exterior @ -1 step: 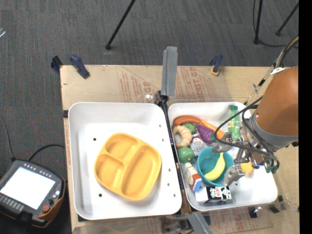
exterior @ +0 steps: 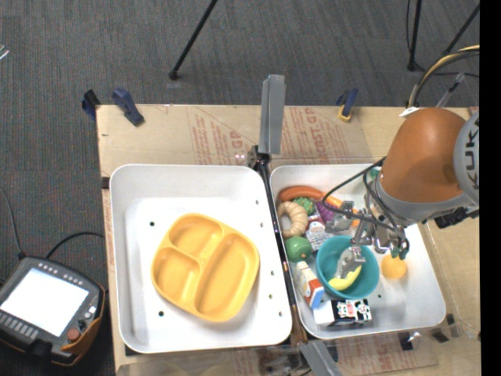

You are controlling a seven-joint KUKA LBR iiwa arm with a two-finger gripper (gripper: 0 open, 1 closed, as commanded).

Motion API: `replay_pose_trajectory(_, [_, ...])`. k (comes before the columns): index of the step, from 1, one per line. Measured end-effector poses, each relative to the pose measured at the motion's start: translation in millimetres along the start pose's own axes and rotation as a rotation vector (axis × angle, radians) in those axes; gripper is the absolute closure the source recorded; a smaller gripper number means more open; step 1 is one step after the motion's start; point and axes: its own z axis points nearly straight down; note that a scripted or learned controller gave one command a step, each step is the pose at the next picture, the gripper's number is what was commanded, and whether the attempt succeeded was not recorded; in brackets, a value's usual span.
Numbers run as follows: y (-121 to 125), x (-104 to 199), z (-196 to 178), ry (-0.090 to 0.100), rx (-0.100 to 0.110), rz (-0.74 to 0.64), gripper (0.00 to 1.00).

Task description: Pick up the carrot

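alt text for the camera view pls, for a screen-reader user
The gripper hangs over a teal bowl holding a banana in the right bin, among crowded toy food; the carrot lies just behind the bowl. The left bin holds a yellow divided plate.

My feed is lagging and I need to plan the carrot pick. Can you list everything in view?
bins: 2, white, side by side on bench
tray: 1, yellow, left bin
bowl: 1, teal, right bin
banana: 1, yellow, in bowl
carrot: 1, orange, right bin, behind bowl
sausage: 1, orange-red, right bin's far edge
ring: 1, tan, right bin
ball: 1, green, right bin
cartons: 2, right bin's near side
tablet: 1, floor, lower left
hand: 1, over bowl
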Motion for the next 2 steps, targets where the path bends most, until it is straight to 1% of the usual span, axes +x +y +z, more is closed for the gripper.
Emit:
replay_pose_trajectory(1, [-14.7,-66.0,66.8,-0.004,0.0,0.014,0.0])
replay_pose_trajectory(2, [-17.9,-73.0,62.8,-0.012,0.002,-0.2,0.0])
